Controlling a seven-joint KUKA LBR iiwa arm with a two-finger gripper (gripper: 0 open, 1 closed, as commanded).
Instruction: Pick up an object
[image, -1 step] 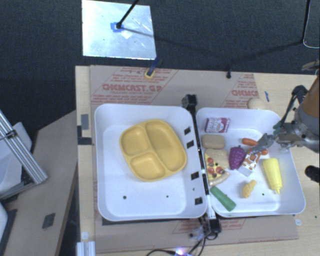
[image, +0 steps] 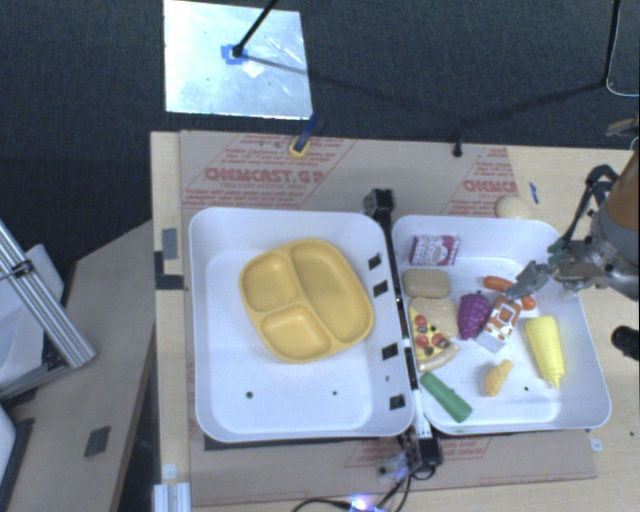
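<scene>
My gripper (image: 528, 279) reaches in from the right over the right bin (image: 590, 400). Its tip hangs just above a small white and orange carton (image: 500, 323) and beside an orange carrot-like toy (image: 497, 284). Purple grapes (image: 473, 314) lie left of the carton. A yellow squeeze bottle (image: 545, 348) lies below the gripper. Also in this bin are a corn cob (image: 496, 376), a green cucumber (image: 445, 396), a pizza slice (image: 432, 336), a tan bread piece (image: 427, 283) and a pink carton (image: 434, 249). I see nothing held in the gripper.
The left bin (image: 215, 400) holds a yellow divided plate (image: 305, 298). A black divider (image: 392, 300) runs between the bins. A pale round object (image: 512, 207) sits on the cardboard behind the right bin.
</scene>
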